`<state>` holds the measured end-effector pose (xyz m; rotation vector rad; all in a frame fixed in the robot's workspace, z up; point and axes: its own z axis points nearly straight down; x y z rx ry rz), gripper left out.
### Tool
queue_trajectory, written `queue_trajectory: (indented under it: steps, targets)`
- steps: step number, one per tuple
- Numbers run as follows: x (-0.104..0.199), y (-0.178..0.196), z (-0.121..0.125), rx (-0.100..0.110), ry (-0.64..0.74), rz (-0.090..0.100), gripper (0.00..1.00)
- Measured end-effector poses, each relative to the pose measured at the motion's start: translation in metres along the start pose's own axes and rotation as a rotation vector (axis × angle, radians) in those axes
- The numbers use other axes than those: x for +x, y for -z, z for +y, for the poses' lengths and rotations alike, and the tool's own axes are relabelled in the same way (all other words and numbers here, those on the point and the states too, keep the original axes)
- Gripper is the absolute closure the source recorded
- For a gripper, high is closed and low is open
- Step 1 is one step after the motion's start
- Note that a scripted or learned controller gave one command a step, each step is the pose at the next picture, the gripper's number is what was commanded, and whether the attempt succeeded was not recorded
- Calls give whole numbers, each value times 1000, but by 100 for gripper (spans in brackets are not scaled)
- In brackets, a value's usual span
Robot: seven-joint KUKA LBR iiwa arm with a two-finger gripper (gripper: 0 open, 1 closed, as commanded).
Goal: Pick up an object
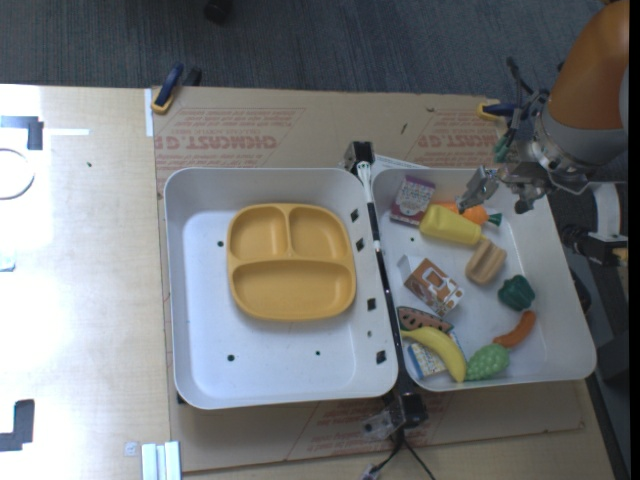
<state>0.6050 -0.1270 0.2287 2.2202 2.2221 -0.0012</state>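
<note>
Two shallow white bins sit side by side on the counter (80, 298), over a sheet of printed cardboard (270, 128). The left bin (195, 358) holds a yellow divided plate (291, 261), lying flat toward its far half, with two small compartments on the far side and one long one on the near side. The right bin (560, 348) carries the loose objects. A small printed packet (413, 196) lies at its far left, and just right of it a yellow block (450, 226) lies tilted, with a small orange piece (475, 214) touching its far right end. A tan bread-like piece (486, 262) sits near the middle right, and a dark green lump (517, 292) is just nearer and to the right of it. A brown and white carton (433, 285) lies left of centre. Along the near edge are a dark brown strip (424, 319), a banana (441, 349) curving over a bluish card (424, 365), a light green bumpy fruit (488, 362), and an orange chilli-shaped piece (515, 330) just beyond the fruit. The arm enters from the right, its orange band (595, 53) high at the far right corner. The gripper (484, 183) hangs over the far right part of the right bin, just above the orange piece and the end of the yellow block. The fingers look slightly spread with nothing pinched between them, though they are small and dark and hard to read.
</note>
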Motion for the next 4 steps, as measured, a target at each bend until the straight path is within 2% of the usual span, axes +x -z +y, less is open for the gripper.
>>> queue_trajectory:
  steps: [1, 2, 3, 4]
  targets:
    - [-14, -136, 25, 0, 181, 1, 0]
    - [-14, -127, 24, 2, 179, 1, 100]
    - [32, 1, 1, -2, 286, 0, 100]
    - [106, 23, -1, -3, 295, 0, 100]
